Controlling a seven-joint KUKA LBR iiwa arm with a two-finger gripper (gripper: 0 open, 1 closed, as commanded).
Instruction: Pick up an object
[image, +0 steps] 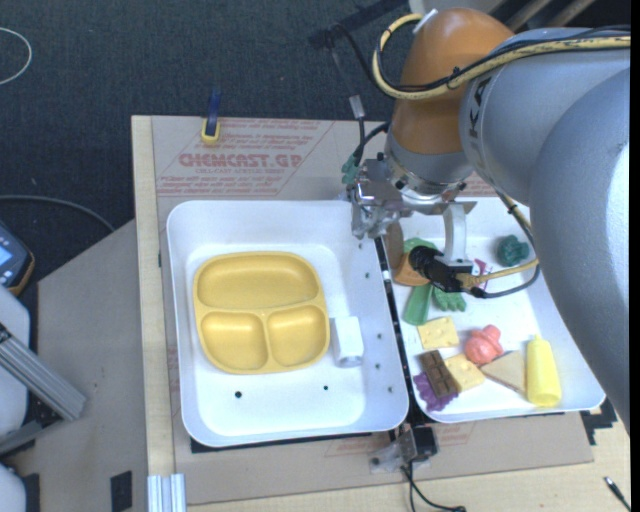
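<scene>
Dark carpet (70, 120) surrounds the table (250, 160), whose top is lined with printed cardboard under two white bins (180, 330). The claw (375, 215) hangs over the wall between them; I cannot tell whether it is apart or together. Toy foods (484, 344) crowd the bin just nearer than the claw on its arm side, probably gathered there as targets. A yellow divided plate (262, 310) lies on its other side.

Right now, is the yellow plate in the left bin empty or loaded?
Empty. All three compartments of the yellow plate show bare yellow; the white block lies beside it on the left bin floor.
</scene>
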